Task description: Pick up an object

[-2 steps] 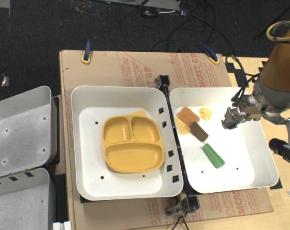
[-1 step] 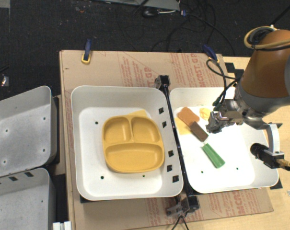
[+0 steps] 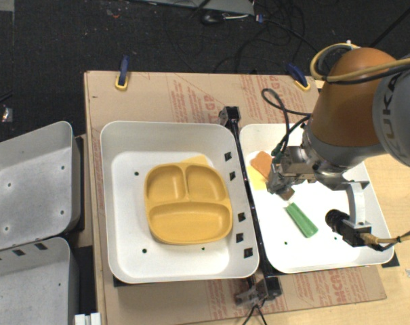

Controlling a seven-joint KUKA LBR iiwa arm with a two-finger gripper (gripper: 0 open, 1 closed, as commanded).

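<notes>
A glossy yellow divided plate (image 3: 188,204) lies flat. A green bar (image 3: 301,220) sits five o'clock from the gripper (image 3: 280,187), whose opening is unclear.

yellow tray (image 3: 188,205); green block (image 3: 301,220); white bins (image 3: 116,147).

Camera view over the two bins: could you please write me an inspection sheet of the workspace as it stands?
Surface: brown board bearing a left bin and a right bin, both white.
Job's things: yellow divided plate in the left bin; orange block and green stick in the right bin.
Clutter: nothing seen.
Grippers: the gripper is over the right bin, between orange block and green stick; grasp cannot be judged.
Cables: black cables on the floor; yellow cable on the arm.
Surroundings: dark floor, spare white bins at left, blue clamps on the board's far edge.
</notes>
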